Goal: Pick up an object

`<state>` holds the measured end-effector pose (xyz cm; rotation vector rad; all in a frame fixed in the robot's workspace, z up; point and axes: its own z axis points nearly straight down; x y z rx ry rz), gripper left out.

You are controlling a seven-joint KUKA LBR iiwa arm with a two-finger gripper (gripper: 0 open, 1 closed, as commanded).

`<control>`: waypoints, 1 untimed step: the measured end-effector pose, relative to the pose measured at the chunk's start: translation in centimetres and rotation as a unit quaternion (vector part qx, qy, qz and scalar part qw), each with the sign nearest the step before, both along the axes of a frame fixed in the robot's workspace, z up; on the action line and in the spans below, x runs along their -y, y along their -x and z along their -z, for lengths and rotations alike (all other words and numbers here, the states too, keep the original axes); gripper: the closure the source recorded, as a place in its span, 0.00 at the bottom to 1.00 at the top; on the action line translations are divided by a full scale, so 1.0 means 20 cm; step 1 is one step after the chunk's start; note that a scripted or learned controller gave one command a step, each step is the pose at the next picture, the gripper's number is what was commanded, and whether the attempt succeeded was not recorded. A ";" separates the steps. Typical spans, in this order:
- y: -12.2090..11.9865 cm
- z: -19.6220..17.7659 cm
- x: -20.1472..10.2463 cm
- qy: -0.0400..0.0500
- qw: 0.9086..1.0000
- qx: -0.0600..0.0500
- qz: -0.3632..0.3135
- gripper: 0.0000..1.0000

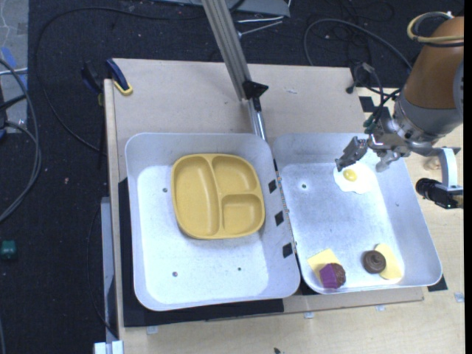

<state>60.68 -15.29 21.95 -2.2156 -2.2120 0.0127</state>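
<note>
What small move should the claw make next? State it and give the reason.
Probably lower straight down. The claw hangs open just above the fried egg toy in the right bin, its fingers on either side of the egg's upper edge, not yet gripping it.

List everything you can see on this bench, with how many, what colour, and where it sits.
shallow white bins: 2, white, side by side on the bench; left, right
yellow plastic divided tray: 1, yellow, three compartments, in the left bin
toy fried egg: 1, white with yellow yolk, far part of the right bin
purple round toy: 1, purple, near edge of the right bin, on a flat yellow piece
brown round toy: 1, brown, near edge of the right bin, on a second flat yellow piece
slanted metal pole: 1, grey, behind the bins
grey arm with orange band: 1, reaching in from the right
end effector: 1, dark, fingers spread, just above the egg
</note>
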 end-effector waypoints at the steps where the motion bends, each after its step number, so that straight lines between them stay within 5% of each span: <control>1: -0.01 -0.04 0.00 0.001 1.000 0.007 -0.001 0.00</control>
